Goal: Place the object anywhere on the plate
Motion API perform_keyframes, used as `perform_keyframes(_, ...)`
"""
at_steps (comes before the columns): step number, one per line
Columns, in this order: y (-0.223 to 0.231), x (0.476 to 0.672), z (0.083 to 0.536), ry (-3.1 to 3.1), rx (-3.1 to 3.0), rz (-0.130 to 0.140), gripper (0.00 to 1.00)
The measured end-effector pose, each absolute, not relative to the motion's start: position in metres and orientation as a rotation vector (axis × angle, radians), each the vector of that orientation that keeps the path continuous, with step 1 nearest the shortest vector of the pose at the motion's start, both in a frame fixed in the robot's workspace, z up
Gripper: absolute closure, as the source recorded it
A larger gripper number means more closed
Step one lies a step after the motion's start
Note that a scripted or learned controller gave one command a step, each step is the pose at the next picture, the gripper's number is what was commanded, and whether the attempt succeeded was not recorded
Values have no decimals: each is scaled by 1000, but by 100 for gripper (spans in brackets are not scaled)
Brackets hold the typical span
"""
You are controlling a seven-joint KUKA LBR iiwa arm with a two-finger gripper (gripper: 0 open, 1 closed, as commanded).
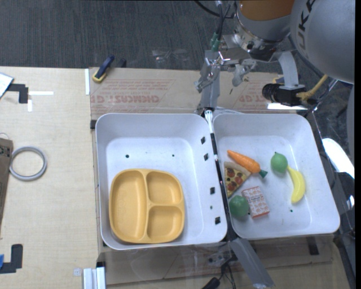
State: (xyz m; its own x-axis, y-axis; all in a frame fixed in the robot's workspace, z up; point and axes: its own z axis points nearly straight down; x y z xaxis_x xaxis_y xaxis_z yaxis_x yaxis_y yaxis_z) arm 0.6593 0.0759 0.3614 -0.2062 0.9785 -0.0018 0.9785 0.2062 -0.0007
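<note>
- Gripper (224, 72) up at top of frame, above far edge of bins near the seam between them; fingers look spread apart, nothing between them.
- Grey arm w/ orange band (265, 10) comes in from upper right, just above gripper.
- Right bin (316, 141) holds the loose items, all grouped toward its middle and near side.
- Carrot (243, 161) lies slanted, nearest the seam; pizza slice (234, 178) just below it, touching or nearly so.
- Green round fruit (278, 162) right of carrot; banana (296, 185) just beside it, running down toward near edge.
- Dark green round item (238, 207) near front, w/ small red-and-white carton (257, 202) right beside it.
- Left bin (107, 141) holds yellow plate (147, 206), 3 compartments, sitting in near-left part.
- No item on plate yet.
- Bench, left: tape roll (26, 163); blue-yellow tool (103, 69) at far edge.
</note>
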Motion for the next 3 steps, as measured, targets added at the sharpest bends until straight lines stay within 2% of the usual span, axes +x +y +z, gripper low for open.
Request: perform_keyframes(3,75,659,361,2439,1979,-4,0)
